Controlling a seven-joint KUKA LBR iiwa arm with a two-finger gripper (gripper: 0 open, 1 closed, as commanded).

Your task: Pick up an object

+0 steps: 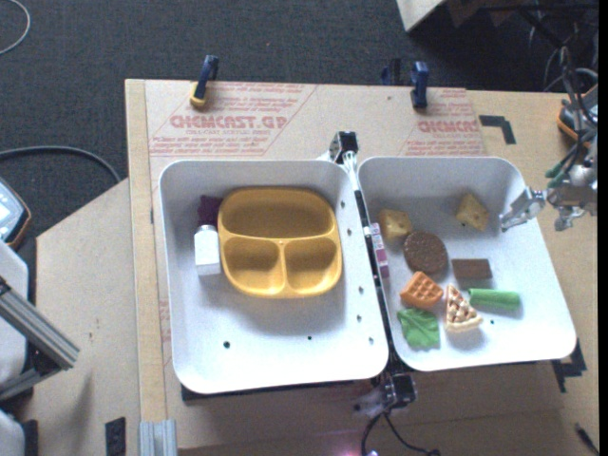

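A: Dark carpet surrounds your counter (285,112), a pale board with red lettering and two clamps, one yellow-and-blue (203,82) and one blue (418,84), along its upper edge.

B: And the bins?

A: You have the left bin (190,340) at centre-left of the frame. It holds a yellow divided tray (280,240), with a small white bottle (207,250) touching the tray's left side and a dark purple item (209,205) just above that bottle.

B: What can you pick from the right bin (532,321)?

A: You see play food there: a cheese wedge (472,212) toward the upper right, a yellow chunk (395,225) at the upper left, a brown round patty (425,252) just below it, a brown block (472,272), a green bean-like piece (495,299), an orange waffle (423,291), a pizza slice (462,310) and a green leaf (419,327) near the lower edge.

B: Where is your gripper (540,209)?

A: At the right edge of the frame, over the right bin's upper-right rim, right of the cheese wedge. Its fingers (516,212) stand apart, with nothing between them.
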